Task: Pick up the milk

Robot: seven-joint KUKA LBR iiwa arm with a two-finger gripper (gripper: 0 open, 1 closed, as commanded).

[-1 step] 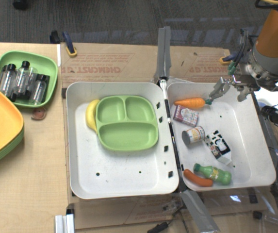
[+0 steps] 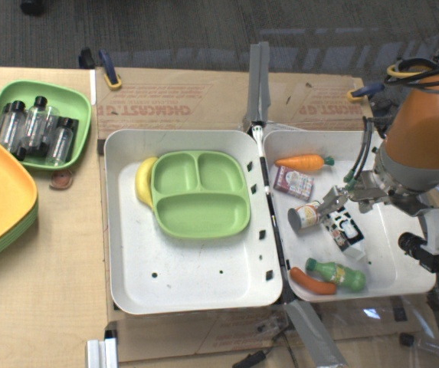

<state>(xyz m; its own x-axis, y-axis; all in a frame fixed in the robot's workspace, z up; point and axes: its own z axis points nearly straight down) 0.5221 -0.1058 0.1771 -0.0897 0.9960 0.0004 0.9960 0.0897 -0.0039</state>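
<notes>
The milk is a small white carton with black patches, lying tilted in the middle of the right bin. My gripper hangs low over the carton's upper left end, right beside a small tin can lying on its side. The grey arm with its orange band reaches in from the right above the bin. Nothing shows as lifted off the bin floor.
In the right bin also lie a carrot, a pink box, a green bottle and a red sausage. The left bin holds a green divided plate and a yellow banana.
</notes>
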